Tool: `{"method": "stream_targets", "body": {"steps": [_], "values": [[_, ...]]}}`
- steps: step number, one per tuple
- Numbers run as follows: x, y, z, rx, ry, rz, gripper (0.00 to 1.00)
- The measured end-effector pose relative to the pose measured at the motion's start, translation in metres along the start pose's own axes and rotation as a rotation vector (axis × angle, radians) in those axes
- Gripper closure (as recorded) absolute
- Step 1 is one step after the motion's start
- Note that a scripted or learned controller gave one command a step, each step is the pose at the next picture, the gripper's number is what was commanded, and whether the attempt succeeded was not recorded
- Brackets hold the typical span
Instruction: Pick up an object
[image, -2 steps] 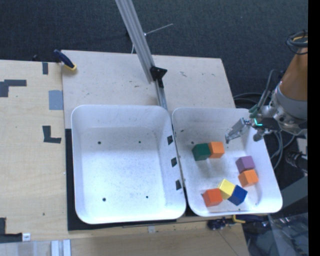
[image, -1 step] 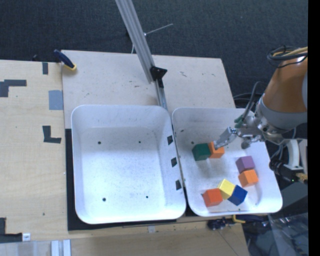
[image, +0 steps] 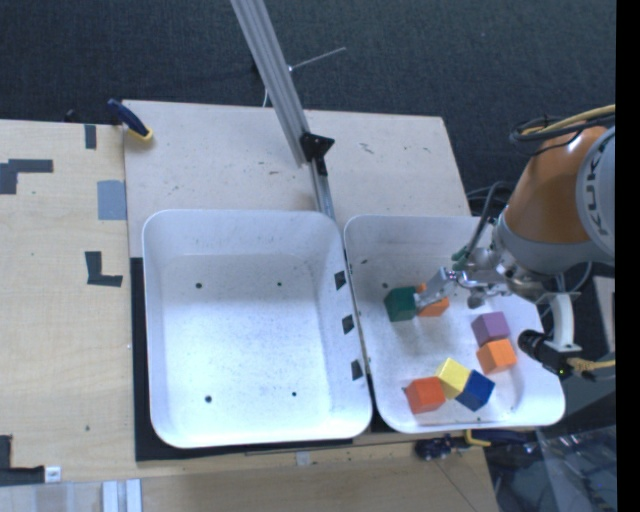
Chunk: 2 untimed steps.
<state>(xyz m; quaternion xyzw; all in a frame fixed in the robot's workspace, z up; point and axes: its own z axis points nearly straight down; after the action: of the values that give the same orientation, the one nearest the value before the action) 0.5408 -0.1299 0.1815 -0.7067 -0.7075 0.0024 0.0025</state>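
Gripper (image: 437, 290) is hovering low in the right bin (image: 530, 408), just beside the green block (image: 401, 303) and over a small orange block (image: 434, 308); can't tell how its fingers are standing or whether they're holding anything. Blocks are probably light, rigid, smooth-faced, so pinching flat opposite sides of the green one is looking safest.

2 white bins (image: 245, 232). Blocks, all in the right bin: 1 green (image: 401, 303), 1 purple (image: 490, 326), 1 yellow (image: 453, 375), 1 blue (image: 476, 391), 1 red-orange (image: 425, 394), 2 orange (image: 497, 355), one of them small, by the green. 7 blocks total. 1 arm (image: 555, 200).
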Motion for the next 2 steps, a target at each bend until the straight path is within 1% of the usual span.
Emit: {"method": "stream_targets", "body": {"steps": [1,2], "values": [[-0.008,-0.006,0.050,0.001,0.000,0.001,0.00],[-0.007,-0.004,0.037,-0.003,0.001,-0.002,1.00]]}}
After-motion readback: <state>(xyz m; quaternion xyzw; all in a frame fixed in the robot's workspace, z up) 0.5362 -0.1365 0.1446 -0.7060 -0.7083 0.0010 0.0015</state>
